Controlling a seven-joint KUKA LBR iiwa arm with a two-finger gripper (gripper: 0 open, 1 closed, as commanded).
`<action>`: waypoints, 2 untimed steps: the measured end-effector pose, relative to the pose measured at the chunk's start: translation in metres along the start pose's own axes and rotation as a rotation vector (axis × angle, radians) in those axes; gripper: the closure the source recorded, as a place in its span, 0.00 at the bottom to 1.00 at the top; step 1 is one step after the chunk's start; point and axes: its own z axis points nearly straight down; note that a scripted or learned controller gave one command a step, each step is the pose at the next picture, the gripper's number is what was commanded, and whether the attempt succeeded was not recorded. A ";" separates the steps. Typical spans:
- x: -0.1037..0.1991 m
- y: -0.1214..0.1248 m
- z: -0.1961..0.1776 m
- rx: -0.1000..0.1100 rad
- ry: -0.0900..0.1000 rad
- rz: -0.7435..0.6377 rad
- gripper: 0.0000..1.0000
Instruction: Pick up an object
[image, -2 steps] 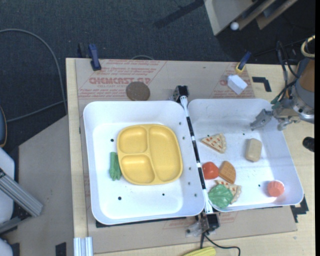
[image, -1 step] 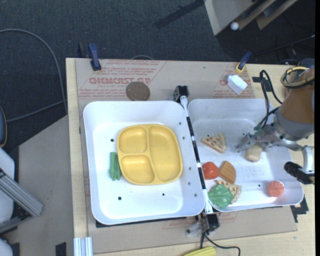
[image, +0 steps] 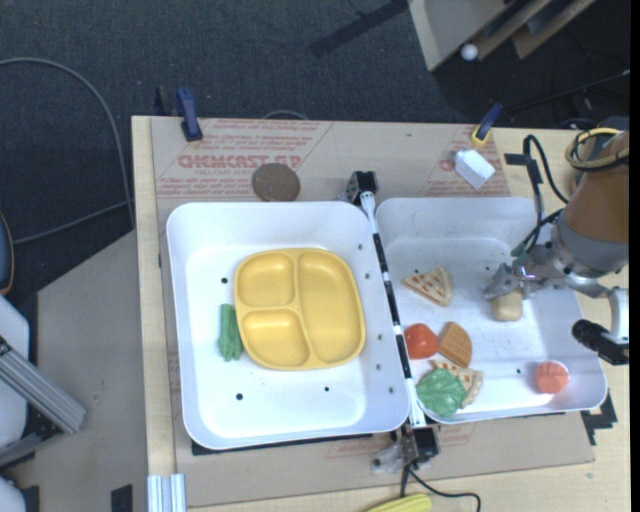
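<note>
The green toy (image: 440, 392) and orange piece (image: 456, 343) crowd the right bin's (image: 470, 213) near side. Farther back, the gripper (image: 507, 283) sits over a pale lump (image: 508, 309); its opening cannot be judged. A descent slightly off-centre could nudge the lump aside.

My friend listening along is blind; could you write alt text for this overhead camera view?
A grey and orange robot arm reaches into the right bin, its gripper just above a pale food piece among toy foods. The left bin holds a yellow divided plate with a green piece beside it.
</note>
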 end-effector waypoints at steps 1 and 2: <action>0.074 0.016 0.010 0.003 0.002 -0.002 1.00; 0.156 0.000 -0.090 0.001 0.001 -0.001 1.00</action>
